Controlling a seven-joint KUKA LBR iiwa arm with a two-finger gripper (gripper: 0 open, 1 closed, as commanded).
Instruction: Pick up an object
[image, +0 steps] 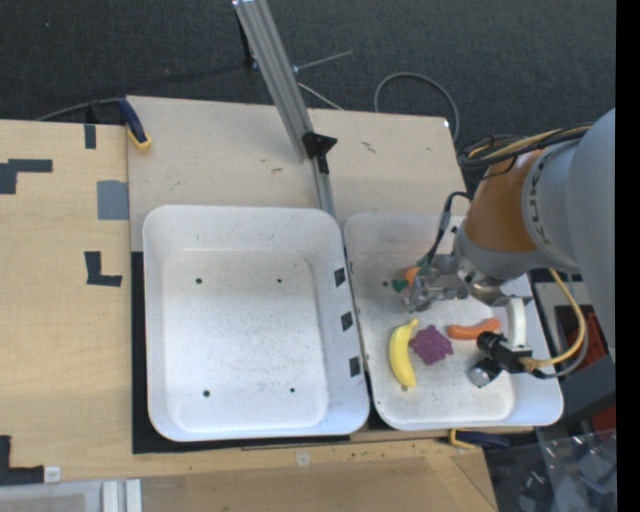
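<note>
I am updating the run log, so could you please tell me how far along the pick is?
Done: the arm has reached into the right bin, and the gripper sits low near its middle. In hand: nothing visibly; I cannot tell how the gripper stands. Left: grasping and lifting. The banana, purple item and orange item lie on the bin floor.

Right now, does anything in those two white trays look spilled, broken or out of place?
Nothing stands out. A banana, a purple piece and an orange piece lie close together in the right bin, none visibly damaged or spilled. The gripper hangs just above them. The left bin sits level beside it.
</note>
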